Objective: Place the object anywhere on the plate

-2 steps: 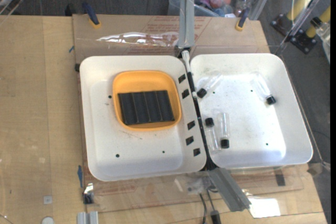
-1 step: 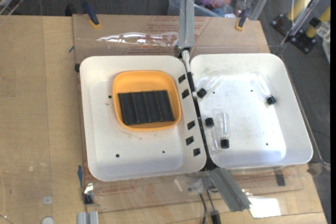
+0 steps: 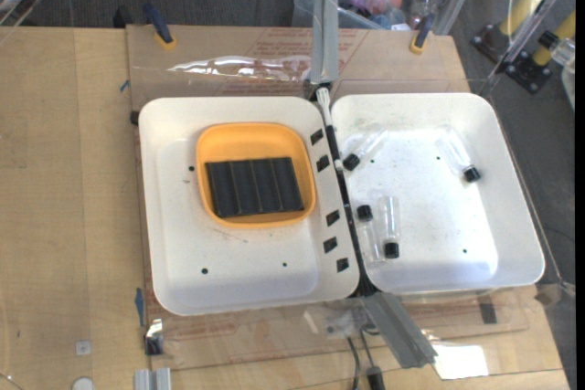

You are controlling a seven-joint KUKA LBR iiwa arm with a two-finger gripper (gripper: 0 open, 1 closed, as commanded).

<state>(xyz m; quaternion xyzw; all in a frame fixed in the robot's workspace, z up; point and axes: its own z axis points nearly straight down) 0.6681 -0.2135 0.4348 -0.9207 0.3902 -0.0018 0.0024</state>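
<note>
I see the dark ribbed rectangular block point(image 3: 253, 186) resting flat inside the orange plastic plate point(image 3: 212, 151), task apparently satisfied.

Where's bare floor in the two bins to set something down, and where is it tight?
Left bin: bare strip along the near wall below the orange plate, and a narrower one left of it. The plate carries a black ribbed block. Right bin: open middle and far corner; tight near the divider, by the clear tube with a black cap.

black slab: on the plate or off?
On. The black ribbed slab lies flat inside the orange plate, in the left bin.
</note>
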